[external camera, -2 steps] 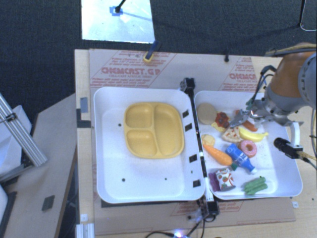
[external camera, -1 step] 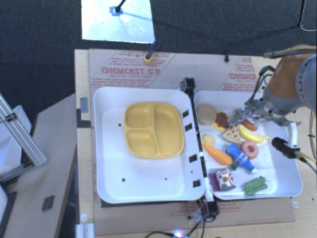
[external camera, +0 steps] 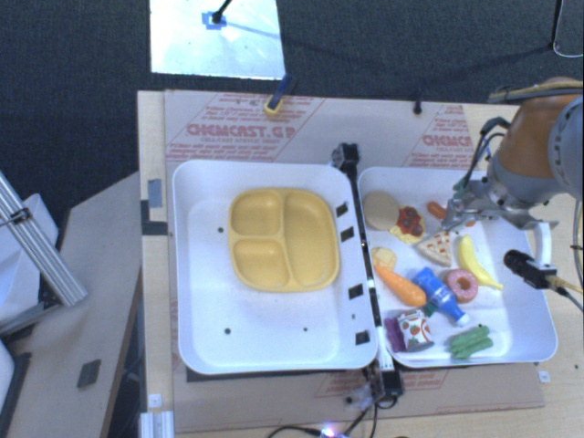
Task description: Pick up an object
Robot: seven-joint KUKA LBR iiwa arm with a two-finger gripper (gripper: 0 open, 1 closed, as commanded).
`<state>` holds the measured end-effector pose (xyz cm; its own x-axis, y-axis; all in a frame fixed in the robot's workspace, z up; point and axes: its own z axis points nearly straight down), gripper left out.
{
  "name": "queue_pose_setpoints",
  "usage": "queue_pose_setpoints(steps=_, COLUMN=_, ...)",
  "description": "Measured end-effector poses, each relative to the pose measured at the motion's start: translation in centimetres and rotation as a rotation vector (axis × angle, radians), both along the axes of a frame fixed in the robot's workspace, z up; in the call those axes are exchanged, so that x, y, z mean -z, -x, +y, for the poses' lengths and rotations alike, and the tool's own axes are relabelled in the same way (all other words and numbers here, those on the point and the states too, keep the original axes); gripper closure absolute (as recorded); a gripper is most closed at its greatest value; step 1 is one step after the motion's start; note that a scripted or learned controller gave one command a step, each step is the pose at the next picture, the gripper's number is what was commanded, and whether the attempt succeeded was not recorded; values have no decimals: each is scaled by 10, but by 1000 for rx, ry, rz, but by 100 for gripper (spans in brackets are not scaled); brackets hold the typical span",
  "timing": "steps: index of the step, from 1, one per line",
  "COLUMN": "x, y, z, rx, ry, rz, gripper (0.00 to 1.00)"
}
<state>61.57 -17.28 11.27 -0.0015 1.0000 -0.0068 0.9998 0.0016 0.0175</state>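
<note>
Toy food — a pizza slice (external camera: pixel 438 246), banana (external camera: pixel 474 261), carrot (external camera: pixel 400 285) and blue bottle (external camera: pixel 443 297) among it — lies scattered in the right bin (external camera: pixel 525 331). The gripper (external camera: pixel 464 201) hangs over that bin's far right part, just beyond the pizza slice; whether it grips anything I cannot tell. The left bin (external camera: pixel 201 336) holds a yellow divided plate (external camera: pixel 281 239).
</note>
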Motion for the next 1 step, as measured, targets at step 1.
queue_pose_setpoints(steps=1, x=-61, y=-10, z=0, rx=-3, ry=-5, rz=10, gripper=100)
